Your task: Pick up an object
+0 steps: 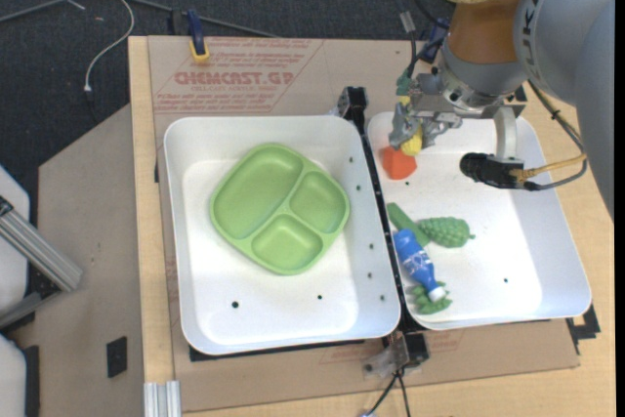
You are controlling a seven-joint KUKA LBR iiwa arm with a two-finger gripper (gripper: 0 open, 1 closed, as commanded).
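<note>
**Risk: the grasp may slip near the bin wall**

Nearest the camera, the blue bottle [416, 265] and the green bumpy toy [446, 230] lie close together in the right bin [547, 239]. Farther back, the gripper [410, 137] hangs over an orange object [398, 163] with a yellow piece [412, 145] at its fingers; whether they pinch it I cannot tell. So close to the wall, a finger could hit it.

green plate [280, 207] in left bin [186, 161], gripper [411, 139] over right bin [557, 239]
</note>
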